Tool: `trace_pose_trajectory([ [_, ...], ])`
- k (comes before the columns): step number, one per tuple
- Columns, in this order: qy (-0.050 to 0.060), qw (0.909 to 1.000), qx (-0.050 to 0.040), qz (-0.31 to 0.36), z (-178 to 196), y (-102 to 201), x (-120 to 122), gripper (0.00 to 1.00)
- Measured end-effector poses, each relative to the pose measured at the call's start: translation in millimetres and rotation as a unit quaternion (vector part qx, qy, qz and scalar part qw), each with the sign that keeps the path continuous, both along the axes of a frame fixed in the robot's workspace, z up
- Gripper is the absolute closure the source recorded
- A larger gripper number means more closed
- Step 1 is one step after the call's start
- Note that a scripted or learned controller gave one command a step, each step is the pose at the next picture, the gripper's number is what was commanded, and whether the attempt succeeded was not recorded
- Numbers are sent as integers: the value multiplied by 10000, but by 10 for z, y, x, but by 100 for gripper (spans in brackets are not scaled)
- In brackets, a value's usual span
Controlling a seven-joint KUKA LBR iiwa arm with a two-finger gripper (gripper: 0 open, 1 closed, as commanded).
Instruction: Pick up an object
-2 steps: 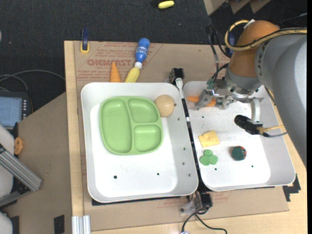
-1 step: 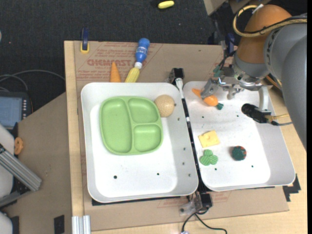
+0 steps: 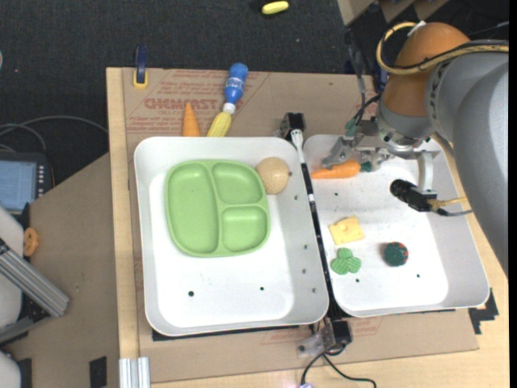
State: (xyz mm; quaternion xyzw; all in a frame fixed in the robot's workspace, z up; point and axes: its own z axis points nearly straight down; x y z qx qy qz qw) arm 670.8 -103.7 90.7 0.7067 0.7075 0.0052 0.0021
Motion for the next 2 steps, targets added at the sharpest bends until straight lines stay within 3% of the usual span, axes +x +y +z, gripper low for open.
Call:
trace_pose_trajectory([
  [1,84,10000,-12,-18,-56,67,-754,0],
  [2,105,9999,-29,9,-74,102,-178,0],
])
